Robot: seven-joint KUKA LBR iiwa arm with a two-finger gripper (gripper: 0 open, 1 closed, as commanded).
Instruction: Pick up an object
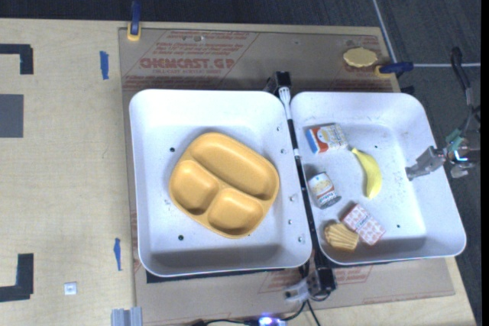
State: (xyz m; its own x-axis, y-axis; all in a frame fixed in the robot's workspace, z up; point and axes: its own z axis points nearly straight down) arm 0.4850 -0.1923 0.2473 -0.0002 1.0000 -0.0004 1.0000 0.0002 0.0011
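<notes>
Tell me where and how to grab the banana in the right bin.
Grip the banana across its thick middle, coming straight down from above. It lies flat on the floor of the right bin, running roughly top to bottom in the view, so the jaws should probably close across its narrow width. Bare floor on both sides gives clearance.

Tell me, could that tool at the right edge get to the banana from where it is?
Probably yes. The tool sits at the right bin's right rim, and only bare white floor lies between it and the banana; the carton and can lie beyond it.
</notes>
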